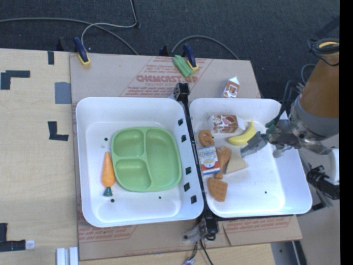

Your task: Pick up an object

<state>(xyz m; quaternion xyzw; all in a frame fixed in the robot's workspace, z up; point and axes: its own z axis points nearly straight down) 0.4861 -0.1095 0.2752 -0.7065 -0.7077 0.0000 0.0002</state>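
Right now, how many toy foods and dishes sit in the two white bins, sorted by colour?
Green: 1, divided plastic plate
Orange: 1, toy carrot
Yellow: 1, toy banana
Brown or tan: 5, pretzel, waffle, cracker, bread slice, packet
Blue-and-white: 1, carton
Total: 9

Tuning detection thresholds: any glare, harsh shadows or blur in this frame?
Camera view: lighting is even and soft, with faint shadows beside the green plate and the carrot; the white bins run bright, near washed out; the gripper and the small food items by the banana look soft and low-detail.
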